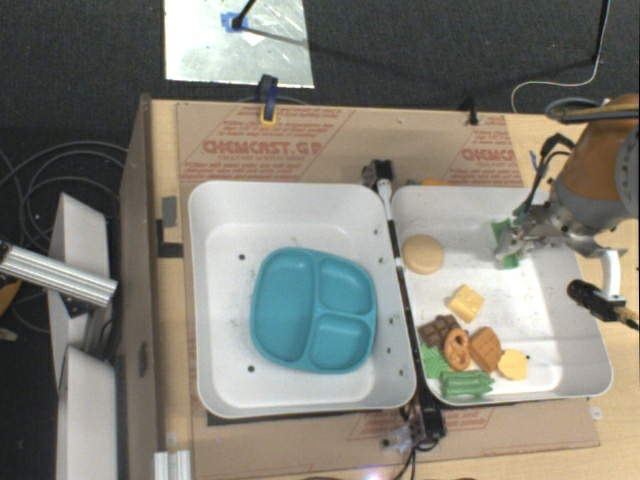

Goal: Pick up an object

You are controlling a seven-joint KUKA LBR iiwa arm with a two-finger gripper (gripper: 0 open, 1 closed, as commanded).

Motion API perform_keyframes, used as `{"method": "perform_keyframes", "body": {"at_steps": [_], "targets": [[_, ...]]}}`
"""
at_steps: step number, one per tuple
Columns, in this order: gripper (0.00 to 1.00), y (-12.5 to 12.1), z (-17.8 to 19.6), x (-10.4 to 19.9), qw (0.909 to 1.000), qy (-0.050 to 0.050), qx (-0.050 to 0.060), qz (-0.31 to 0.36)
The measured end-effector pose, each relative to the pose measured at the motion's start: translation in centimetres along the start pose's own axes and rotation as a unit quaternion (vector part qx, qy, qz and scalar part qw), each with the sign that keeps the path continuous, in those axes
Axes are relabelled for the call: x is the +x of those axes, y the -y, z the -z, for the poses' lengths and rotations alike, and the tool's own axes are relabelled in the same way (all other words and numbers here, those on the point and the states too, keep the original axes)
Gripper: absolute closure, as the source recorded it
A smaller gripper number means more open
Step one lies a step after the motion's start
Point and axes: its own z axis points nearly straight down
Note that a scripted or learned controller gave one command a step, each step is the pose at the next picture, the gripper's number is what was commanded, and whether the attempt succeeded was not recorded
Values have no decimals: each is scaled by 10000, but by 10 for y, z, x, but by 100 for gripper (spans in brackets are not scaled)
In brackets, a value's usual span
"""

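Gripper (pixel 512 240), aperture indiscernible, green pads low in right bin (pixel 560 308); nearest object, tan round piece (pixel 423 254), at 9 o'clock.

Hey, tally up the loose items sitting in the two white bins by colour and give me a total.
Blue: 1, divided plate
Tan: 1, round piece
Yellow: 1
Brown: 3
Orange: 1
Green: 1
Total: 8

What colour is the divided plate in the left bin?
The divided plate is light blue, almost turquoise, clearest in the camera view against the white left bin.
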Motion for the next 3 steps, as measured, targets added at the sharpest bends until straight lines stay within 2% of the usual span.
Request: {"method": "perform_keyframes", "body": {"at_steps": [1,2,3], "targets": [[100,50,-13,0,10000,-5,51,-33],[100,46,-1,0,10000,6,13,-20],[100,-32,51,0,10000,19,-26,9]]}}
